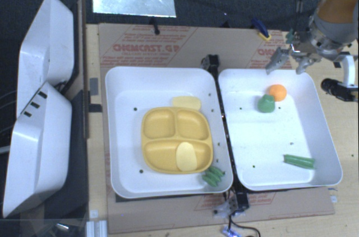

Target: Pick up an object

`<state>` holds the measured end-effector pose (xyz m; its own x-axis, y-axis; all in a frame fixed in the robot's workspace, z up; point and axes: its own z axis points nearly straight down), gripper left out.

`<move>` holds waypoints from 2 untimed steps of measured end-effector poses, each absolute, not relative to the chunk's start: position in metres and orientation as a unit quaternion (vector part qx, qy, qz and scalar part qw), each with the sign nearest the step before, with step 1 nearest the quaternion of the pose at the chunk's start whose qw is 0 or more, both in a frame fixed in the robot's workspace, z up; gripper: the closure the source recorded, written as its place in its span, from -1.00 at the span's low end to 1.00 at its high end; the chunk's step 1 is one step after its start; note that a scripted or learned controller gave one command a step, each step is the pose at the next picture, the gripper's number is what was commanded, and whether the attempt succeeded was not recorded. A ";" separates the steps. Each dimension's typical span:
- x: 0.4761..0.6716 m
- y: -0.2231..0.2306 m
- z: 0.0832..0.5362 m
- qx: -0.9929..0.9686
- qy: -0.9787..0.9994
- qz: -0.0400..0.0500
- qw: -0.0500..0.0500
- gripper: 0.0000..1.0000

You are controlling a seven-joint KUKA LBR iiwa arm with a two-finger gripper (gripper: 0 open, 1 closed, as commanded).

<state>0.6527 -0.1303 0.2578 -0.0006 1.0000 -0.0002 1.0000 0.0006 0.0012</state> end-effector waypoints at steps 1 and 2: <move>0.653 -0.130 0.258 0.707 0.707 0.000 0.001 -1.00; 0.653 -0.130 0.258 0.707 0.707 0.000 0.001 -1.00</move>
<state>0.6527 -0.1303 0.2578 -0.0006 1.0000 -0.0002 1.0000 0.0006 0.0012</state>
